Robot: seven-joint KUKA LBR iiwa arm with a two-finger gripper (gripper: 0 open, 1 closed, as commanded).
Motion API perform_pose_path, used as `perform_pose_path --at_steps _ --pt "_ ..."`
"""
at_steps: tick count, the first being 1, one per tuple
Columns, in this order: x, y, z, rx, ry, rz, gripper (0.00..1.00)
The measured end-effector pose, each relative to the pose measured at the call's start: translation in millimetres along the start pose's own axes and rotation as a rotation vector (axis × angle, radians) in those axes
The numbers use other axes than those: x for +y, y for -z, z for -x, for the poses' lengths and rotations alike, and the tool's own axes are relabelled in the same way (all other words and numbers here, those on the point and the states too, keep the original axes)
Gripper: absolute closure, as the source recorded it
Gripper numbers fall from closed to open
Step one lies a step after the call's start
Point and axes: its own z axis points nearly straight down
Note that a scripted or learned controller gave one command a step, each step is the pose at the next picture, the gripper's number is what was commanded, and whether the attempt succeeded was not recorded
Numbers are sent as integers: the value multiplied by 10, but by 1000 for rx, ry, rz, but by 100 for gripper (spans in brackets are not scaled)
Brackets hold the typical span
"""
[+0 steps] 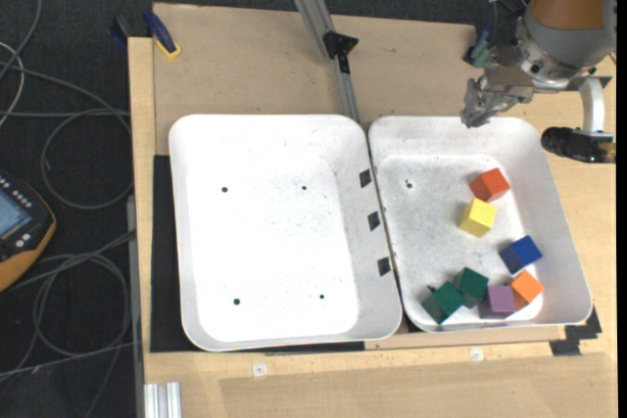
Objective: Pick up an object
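Blocks sit in the right bin (563,250): a red block (489,183) with a yellow block (477,216) just beside it at its seven o'clock, a blue block (520,252) further toward five o'clock, and along the bin's six o'clock edge a cluster of an orange block (526,286), a purple block (501,298) and two green blocks (457,293). The hand (475,116) hangs over the bin's twelve o'clock rim, at eleven o'clock from the red block and apart from every block; whether it is spread or closed I cannot tell. The left bin (196,152) lies beside it on the desk (245,54).
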Motion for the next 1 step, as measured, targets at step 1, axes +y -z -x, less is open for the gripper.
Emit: perform_pose_path --at_steps 1 --pt "13 204 -2 1 0 -5 100"
